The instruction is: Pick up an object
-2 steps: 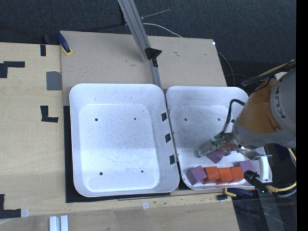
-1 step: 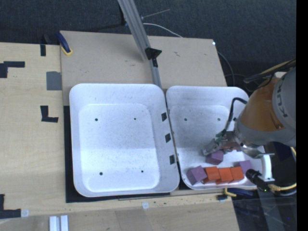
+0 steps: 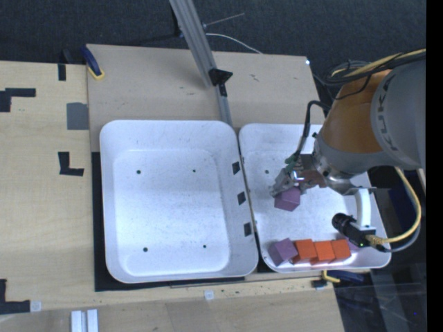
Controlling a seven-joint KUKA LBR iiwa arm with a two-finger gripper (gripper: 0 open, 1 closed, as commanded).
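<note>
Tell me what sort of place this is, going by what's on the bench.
Probably a robotics lab's grasping test bench: two shallow white plastic bins sit side by side, small purple and orange blocks lie in the right one, and a grey arm's two-finger gripper is over a purple block.

No text, label, brand, number or sign can be read anywhere.

1. The counter (image 3: 41, 206) looked like pale, matt wood.
2. Both bins, left (image 3: 173, 133) and right (image 3: 266, 144), looked like smooth white plastic with fine dark speckles.
3. The slanted rail (image 3: 194, 30) looked like dull grey metal.
4. The purple block (image 3: 287, 199) and the orange blocks (image 3: 322, 251) had a matt finish.
5. The arm's orange band (image 3: 349, 126) had a soft sheen.
</note>
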